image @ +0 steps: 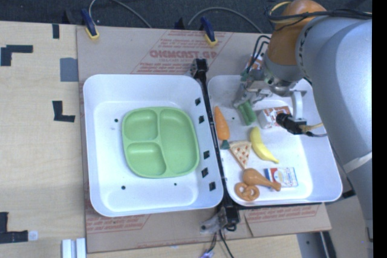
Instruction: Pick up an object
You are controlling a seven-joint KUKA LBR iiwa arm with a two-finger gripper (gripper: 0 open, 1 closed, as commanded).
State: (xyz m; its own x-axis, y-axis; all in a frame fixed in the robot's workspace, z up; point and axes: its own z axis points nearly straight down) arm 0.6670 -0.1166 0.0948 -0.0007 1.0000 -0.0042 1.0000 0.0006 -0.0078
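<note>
Camera view shows the gripper (245,95) low in the right bin (320,187), whether its fingers are spread or pressed together I cannot tell. A green object (246,112) lies just below them, long axis slanting toward the carrot (222,124), which lies beside the bin's left wall.

The bulky grey arm (344,81) is running off the right edge, so its base is cut off. Its two-finger gripper (247,95) is sitting low over the right white bin (323,181), its fingertips too small and cluttered to read. It is partly covering a small green object (246,112) and a white-and-red packet (273,115), whose print is staying too blurred to make out.
</note>
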